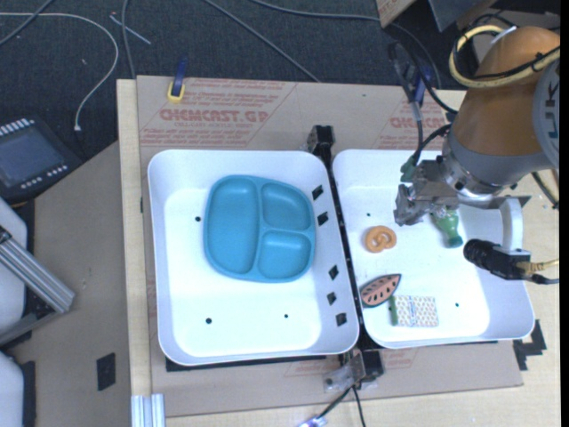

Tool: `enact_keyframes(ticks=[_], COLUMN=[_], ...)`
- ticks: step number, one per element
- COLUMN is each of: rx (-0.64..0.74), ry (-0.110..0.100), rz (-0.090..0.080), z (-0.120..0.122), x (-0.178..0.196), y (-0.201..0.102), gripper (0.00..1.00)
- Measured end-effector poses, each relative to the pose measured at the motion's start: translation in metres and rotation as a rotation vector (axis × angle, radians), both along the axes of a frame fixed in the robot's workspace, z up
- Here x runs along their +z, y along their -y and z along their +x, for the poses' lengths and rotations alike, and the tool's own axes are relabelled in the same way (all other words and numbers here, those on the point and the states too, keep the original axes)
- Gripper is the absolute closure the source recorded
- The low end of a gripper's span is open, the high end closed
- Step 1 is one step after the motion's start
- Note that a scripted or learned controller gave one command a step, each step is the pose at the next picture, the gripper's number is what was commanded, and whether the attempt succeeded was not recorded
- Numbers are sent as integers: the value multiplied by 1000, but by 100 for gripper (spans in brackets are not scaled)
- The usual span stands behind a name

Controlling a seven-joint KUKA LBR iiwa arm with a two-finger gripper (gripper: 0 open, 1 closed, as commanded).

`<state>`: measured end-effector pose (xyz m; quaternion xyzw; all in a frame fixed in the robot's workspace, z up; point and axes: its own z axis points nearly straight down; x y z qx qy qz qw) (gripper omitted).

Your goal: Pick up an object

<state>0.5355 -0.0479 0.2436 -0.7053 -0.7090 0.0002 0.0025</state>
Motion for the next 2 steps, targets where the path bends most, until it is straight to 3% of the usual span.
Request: enact_keyframes(ticks=[2], rx=[0], ry=[1], rz=[0], z=[-22], x=[-8], y=[-104], gripper=[100])
